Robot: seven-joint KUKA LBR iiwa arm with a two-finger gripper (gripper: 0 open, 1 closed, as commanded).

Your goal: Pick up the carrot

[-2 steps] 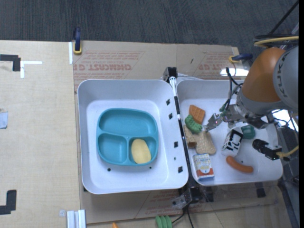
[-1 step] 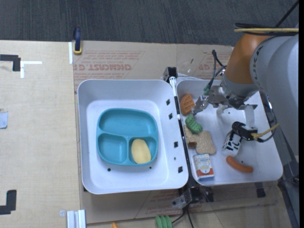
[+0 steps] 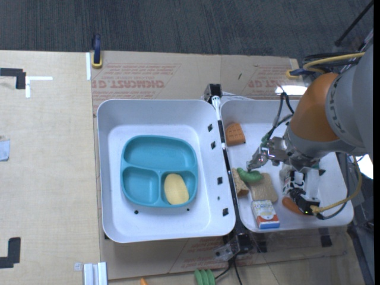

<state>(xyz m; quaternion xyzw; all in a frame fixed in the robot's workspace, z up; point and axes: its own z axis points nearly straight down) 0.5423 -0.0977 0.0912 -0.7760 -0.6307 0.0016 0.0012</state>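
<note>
Mirrored red print on the brown cardboard sheet [image 3: 178,76] under the bins; the reversed letters are too blurred to read for certain. The small white carton with blue and red print [image 3: 265,214] has a label too small to make out.

Landmark: the right shallow white bin [image 3: 249,114].

Grey arm with orange band [image 3: 323,108] comes in over the right bin's right half and covers much of it. Left shallow white bin [image 3: 113,159] sits just left of the right bin, walls touching along the middle. In it, a teal three-compartment plastic tray [image 3: 148,153] with a pale yellow oval potato-like piece [image 3: 176,189] in its lower right compartment.

Inside the right bin: an orange waffle-textured block [image 3: 235,134] near the upper left corner, a tan bread slice [image 3: 263,190] at lower centre, a green bean-like piece [image 3: 248,175] touching the bread's upper left edge, a brown crusty chunk [image 3: 240,184] at the left wall, and the carton at the front wall.

Carrot [image 3: 291,205]: small orange-red stub, lower right of the right bin, mostly hidden by the wrist hardware and cables, near the front wall.

Two-finger gripper [image 3: 259,159] hangs just above the green piece, left of the carrot; cannot tell how far it is open, nothing seen held.

Open floor in the right bin is mainly along its back wall; the front is crowded.
</note>
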